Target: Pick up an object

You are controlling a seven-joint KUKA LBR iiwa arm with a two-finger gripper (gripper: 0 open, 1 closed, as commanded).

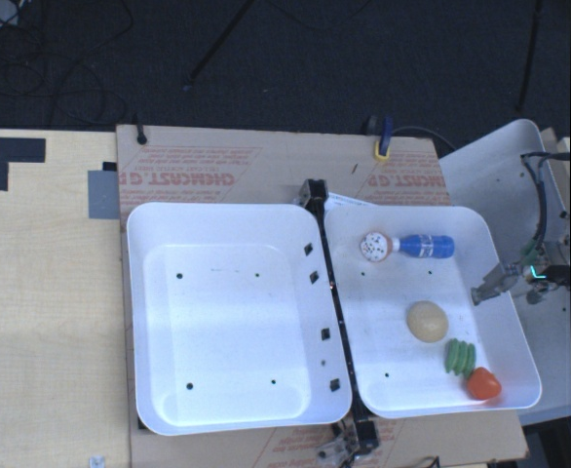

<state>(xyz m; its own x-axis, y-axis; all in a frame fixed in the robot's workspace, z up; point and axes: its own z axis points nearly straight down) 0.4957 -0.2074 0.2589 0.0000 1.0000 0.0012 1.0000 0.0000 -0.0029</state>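
The right bin (393, 398) holds several objects. A blue bottle-shaped toy (424, 247) with a white dotted head (373, 247) lies on its side near the far wall. A beige ball (427, 321) rests right of the bin's middle. A green ridged piece (460, 357) and a red-orange piece (482, 385) sit close together in the near right corner. My gripper (490, 288) hangs over the right rim of this bin, to the right of the beige ball and apart from every object, with nothing visibly in it.
The left bin (149, 261) stands beside the right one, with a black divider strip (326, 300) between them. Both rest on a cardboard sheet (217, 169). A white curved panel (500, 164) and cables stand behind the gripper at the right.
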